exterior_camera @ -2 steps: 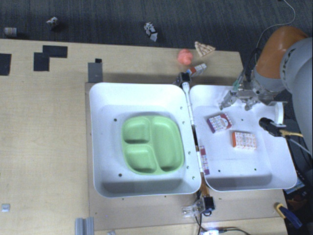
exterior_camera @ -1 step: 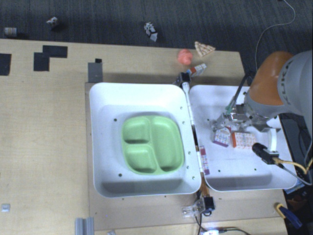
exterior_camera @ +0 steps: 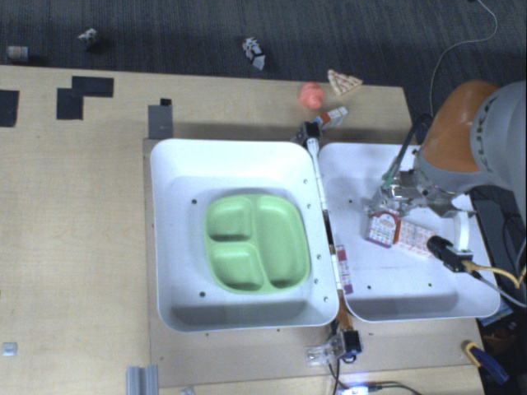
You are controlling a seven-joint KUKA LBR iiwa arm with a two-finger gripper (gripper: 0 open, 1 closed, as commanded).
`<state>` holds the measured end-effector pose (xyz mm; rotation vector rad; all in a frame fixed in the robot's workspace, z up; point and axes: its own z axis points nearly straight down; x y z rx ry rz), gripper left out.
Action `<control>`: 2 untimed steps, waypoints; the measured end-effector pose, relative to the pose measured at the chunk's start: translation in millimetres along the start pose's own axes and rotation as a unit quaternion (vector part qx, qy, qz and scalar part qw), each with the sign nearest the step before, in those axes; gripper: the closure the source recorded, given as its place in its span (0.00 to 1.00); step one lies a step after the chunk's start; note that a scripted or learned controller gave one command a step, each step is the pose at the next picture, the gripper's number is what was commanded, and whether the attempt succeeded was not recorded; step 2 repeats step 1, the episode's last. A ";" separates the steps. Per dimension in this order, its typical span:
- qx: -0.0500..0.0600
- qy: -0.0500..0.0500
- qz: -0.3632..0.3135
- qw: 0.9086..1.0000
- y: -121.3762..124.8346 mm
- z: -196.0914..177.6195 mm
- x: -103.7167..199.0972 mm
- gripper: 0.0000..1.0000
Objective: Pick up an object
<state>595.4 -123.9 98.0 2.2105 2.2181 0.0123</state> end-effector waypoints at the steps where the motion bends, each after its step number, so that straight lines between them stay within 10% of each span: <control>1: 0.004 0.002 -0.001 1.000 -49.3 -88.1 86.0 1.00; 2: 0.004 0.002 -0.001 1.000 -49.3 -88.1 86.0 1.00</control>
